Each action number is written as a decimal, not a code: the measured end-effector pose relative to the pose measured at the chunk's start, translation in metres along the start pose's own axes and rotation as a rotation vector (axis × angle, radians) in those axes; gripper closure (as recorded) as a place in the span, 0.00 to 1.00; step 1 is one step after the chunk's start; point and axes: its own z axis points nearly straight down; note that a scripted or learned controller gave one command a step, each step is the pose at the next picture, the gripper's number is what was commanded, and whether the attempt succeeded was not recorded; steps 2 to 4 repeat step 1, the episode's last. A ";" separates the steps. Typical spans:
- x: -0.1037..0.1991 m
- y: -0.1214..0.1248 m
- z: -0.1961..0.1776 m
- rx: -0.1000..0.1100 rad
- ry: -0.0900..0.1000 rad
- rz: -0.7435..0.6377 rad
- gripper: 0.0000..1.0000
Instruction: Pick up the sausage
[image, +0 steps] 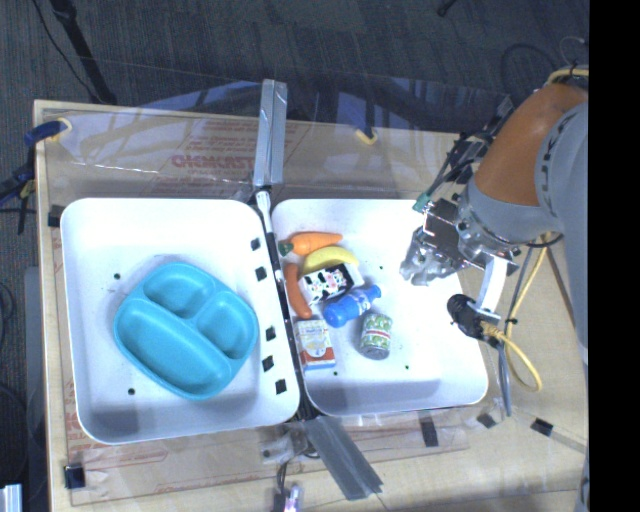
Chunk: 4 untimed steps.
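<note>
We count two white bins, the left one (90, 400) with one smooth blue three-pocket plate (187, 327), the right one (440, 385) with one long orange-brown sausage (296, 290) at its nine o'clock edge, one carrot (314, 241), one banana (328, 259), one blue bottle (349, 304), one round can (376, 335), one small carton (314, 343), and the gripper (420, 270) hovering at three o'clock, its grip impossible for us to tell.

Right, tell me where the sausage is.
The sausage lies in the right bin, hard against its left wall, just below the carrot and left of the banana.
</note>
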 end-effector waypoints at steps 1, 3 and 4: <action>0.001 0.000 -0.006 0.008 -0.003 -0.008 1.00; 0.001 0.000 -0.006 0.008 -0.003 -0.008 1.00; 0.001 0.000 -0.006 0.008 -0.003 -0.008 1.00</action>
